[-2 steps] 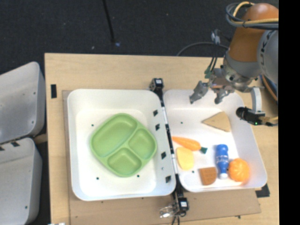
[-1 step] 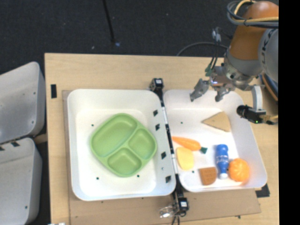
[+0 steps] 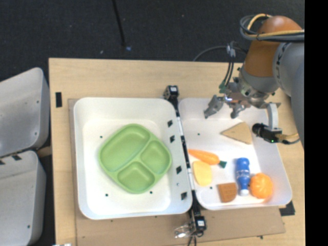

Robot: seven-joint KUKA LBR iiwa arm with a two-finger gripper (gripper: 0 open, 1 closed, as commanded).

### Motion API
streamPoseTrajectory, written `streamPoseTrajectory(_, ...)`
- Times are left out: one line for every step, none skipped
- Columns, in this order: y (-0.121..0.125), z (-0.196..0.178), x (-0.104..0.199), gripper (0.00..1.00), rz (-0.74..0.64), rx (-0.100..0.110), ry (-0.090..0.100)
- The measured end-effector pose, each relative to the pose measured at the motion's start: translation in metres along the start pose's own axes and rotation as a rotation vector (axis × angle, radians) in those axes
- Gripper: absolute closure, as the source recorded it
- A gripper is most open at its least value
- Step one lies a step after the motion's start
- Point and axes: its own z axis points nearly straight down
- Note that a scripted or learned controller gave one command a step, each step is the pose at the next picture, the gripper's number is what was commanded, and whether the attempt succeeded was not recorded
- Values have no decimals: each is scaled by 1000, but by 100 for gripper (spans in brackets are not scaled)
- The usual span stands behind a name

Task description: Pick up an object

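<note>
With its fingers spread and gripping nothing, the grey two-finger gripper (image 3: 224, 105) hung at the upper right, likely poised to descend on the tan triangular wedge (image 3: 238, 132) just below.

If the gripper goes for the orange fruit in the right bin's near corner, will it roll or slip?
Probably both. The orange fruit looks round and smooth, so a nudge may roll it. It sits beside the blue bottle and the bin wall, which may check the roll but crowd the fingers.
</note>
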Motion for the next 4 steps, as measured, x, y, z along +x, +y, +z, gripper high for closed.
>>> streamPoseTrajectory(0,46,-5,0,0,-1,0)
streamPoseTrajectory(-1,91,-7,0,2,0,0)
streamPoseTrajectory(0,81,-7,100,3,-2,1)
streamPoseTrajectory(3,27,1,100,-3,-10,1)
